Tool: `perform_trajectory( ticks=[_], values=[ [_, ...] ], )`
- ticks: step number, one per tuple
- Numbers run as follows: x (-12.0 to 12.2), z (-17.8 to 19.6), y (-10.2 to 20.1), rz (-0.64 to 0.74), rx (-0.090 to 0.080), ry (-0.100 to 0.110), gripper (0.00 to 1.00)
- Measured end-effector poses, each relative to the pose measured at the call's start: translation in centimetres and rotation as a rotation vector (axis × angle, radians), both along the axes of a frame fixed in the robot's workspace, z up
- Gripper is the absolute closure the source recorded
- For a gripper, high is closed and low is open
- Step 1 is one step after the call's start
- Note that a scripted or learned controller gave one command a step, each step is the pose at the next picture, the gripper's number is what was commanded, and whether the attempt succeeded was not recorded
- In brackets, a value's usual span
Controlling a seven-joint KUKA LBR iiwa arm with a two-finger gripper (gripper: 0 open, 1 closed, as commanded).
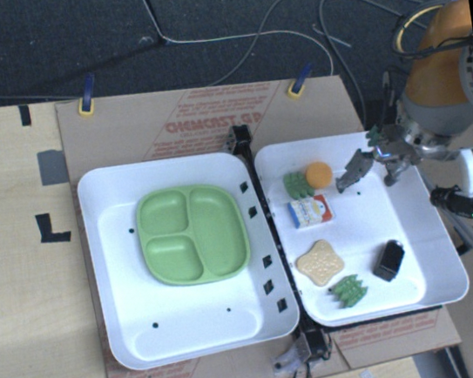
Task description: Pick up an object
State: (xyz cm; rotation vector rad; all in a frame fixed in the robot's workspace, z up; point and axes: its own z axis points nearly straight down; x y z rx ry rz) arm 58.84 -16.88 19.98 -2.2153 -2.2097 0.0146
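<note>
One plate [194,234], two bins [117,272], five objects [320,263]

Wooden bench [18,260], perhaps dark carpet [38,37] behind.

Grey arm [443,100], orange band [449,20]

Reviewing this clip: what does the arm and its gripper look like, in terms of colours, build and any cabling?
The arm is a rounded grey body with an orange band above the wrist. Below it sits a metallic wrist block carrying the gripper, whose fingers are slim, dark and angular. A yellow cable loops beside the orange band, and a small dark fitting with a green spot hangs below the wrist.
</note>
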Motion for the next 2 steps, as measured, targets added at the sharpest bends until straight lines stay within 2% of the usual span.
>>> perform_trajectory(
  ticks=[1,2],
  values=[
    [0.3,0.9,0.1,0.004,-0.002,-0.014,0.0],
    [0.8,-4.6,-0.7,0.003,-0.003,-0.011,0.0]
  ],
)
